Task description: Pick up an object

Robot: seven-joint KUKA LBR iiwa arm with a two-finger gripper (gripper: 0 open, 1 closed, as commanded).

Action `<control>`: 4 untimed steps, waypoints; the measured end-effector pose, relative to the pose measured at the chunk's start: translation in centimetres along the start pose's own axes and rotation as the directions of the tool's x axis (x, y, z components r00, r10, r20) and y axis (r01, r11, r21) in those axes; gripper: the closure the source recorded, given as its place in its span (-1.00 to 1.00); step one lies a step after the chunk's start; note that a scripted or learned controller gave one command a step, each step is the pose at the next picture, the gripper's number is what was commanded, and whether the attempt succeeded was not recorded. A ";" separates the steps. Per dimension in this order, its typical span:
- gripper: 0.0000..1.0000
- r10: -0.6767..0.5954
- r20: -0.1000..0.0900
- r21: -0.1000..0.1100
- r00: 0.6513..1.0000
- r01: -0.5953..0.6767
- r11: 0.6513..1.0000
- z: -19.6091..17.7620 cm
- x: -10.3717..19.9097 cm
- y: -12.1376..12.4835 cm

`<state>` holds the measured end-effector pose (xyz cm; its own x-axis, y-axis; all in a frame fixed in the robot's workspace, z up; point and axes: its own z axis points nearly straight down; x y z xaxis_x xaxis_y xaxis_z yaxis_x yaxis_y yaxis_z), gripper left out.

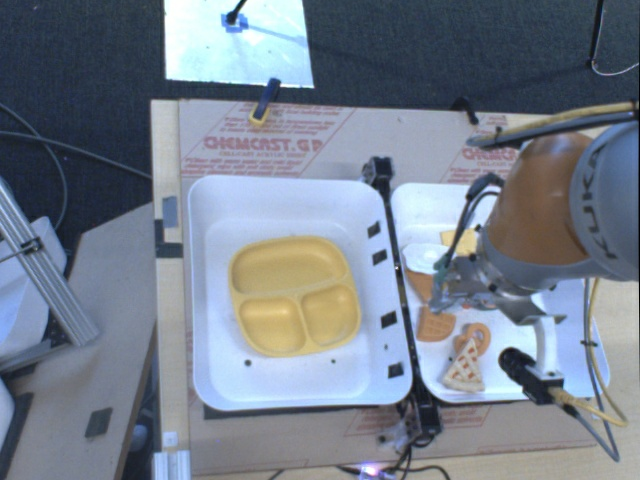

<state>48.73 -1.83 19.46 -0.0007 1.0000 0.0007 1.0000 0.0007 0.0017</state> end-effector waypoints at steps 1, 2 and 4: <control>1.00 -0.008 -0.001 -0.014 1.000 0.008 1.000 -13.6 2.5 0.1; 1.00 -0.003 0.000 0.013 1.000 0.003 1.000 1.8 6.2 -0.3; 1.00 0.007 0.004 -0.006 1.000 -0.007 1.000 0.7 4.3 3.1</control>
<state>51.83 2.47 18.79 0.0063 1.0000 -0.0029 1.0000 -0.0063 0.0074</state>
